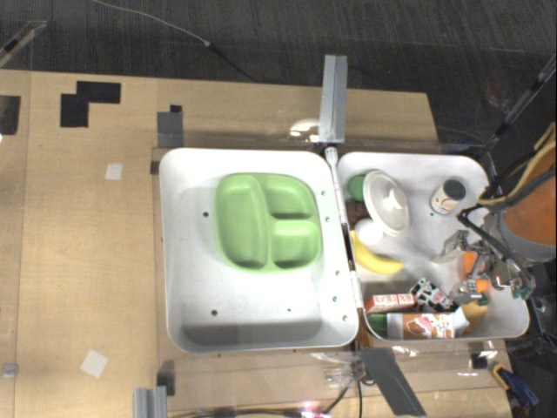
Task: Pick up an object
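Observation:
My gripper (476, 273) hangs low over the right side of the right bin (435, 168), reaching in from the right under the arm's orange band (533, 220). A small orange object (470, 262) lies right at the gripper, and I cannot tell whether it is held. Just in front of the gripper lies a bottle with a brown label (426, 325). A black-and-white patterned item (429, 294) and a red box (392, 300) lie beside it. A banana (374, 260), a white ball (369, 232), a tipped white cup (387, 201) and a green item (356, 186) crowd the bin's left side.
A small round can (448, 194) stands at the back right of the right bin. The left bin (187, 259) holds a green divided plate (266, 220). A metal post (333, 98) rises behind the wall between the bins. Cables hang at the far right.

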### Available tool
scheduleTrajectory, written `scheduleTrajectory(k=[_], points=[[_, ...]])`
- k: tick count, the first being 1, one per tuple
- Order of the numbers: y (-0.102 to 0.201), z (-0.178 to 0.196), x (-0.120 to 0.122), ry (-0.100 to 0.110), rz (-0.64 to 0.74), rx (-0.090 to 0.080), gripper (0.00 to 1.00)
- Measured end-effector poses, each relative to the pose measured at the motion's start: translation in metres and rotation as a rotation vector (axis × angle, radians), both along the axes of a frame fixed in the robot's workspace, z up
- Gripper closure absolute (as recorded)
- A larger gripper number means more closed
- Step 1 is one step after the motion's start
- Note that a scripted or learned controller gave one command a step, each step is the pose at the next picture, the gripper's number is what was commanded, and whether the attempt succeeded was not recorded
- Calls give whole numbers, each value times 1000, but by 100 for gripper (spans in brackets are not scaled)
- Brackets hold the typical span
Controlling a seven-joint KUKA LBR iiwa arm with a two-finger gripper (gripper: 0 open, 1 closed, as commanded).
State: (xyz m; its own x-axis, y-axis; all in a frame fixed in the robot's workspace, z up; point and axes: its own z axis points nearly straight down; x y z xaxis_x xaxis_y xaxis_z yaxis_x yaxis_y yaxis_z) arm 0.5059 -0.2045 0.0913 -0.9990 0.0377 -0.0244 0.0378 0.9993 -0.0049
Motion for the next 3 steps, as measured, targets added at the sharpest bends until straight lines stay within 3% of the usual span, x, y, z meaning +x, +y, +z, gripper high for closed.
scheduleTrajectory(k=[1, 2, 3], points=[[0, 15, 6, -17, 7, -5, 100], [0, 63, 58, 14, 386, -3, 100], [0, 62, 57, 16, 385, -1, 0]])
